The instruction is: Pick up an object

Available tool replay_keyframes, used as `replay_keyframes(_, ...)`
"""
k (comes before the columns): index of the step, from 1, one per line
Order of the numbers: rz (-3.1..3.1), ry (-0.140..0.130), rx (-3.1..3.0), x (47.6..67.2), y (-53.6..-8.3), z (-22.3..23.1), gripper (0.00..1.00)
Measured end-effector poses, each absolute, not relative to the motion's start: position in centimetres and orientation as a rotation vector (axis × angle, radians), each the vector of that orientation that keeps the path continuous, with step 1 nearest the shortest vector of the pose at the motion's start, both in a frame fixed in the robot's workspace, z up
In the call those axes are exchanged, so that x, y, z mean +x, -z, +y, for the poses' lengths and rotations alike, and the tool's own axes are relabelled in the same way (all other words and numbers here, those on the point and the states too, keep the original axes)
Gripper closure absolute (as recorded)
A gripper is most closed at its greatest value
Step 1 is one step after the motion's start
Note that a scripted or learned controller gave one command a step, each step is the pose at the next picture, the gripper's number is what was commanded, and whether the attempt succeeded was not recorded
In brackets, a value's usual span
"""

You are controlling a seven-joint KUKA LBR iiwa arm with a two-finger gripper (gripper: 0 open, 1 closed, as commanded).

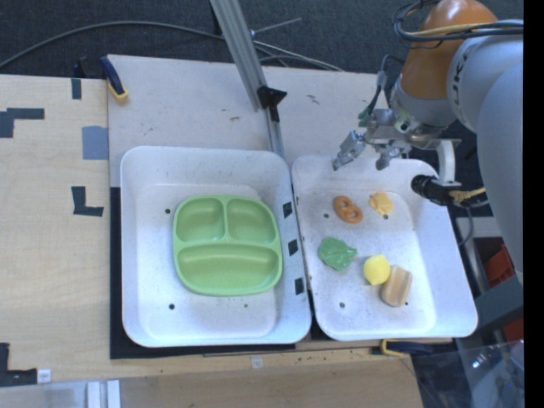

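A wooden table (51,253) is filling the frame from above, carrying two shallow white bins side by side. The left bin (140,313) is sitting in the centre of the frame and is holding a green divided plate (227,245) with three compartments. The right bin (442,313) is lying toward the lower right and is holding five small items. A brown pretzel-shaped piece (347,209) is resting in its upper part, with a small yellow piece (381,202) just beside it on the right. Lower down, a green leafy piece (337,252) is lying near the bin's left wall. To its right, a round yellow ball-like piece (376,269) is touching a tan, bread-like block (396,286).

A grey robot arm (484,66) with an orange band is reaching in from the upper right. Its jaws (364,157) are standing open, gripping nothing, and are hovering over the upper edge of the right bin, above and apart from the pretzel-shaped piece.

A metal pole (240,41) is slanting down from the top centre, and a blue-and-yellow clamp (114,81) is sitting at the upper left.
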State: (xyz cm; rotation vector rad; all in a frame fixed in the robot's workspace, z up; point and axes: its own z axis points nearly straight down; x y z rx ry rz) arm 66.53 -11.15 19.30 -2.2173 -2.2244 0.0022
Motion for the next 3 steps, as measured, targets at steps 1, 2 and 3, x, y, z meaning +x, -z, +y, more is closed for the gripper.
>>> replay_keyframes(1, -2.224, -0.003, -2.218, 66.5, -19.3, -11.2, 0.00)
replay_keyframes(2, -2.222, -0.008, -2.217, 66.5, -14.9, -11.5, 0.00)
replay_keyframes(3, -2.221, -0.009, -2.216, 66.3, -9.4, -11.4, 0.00)
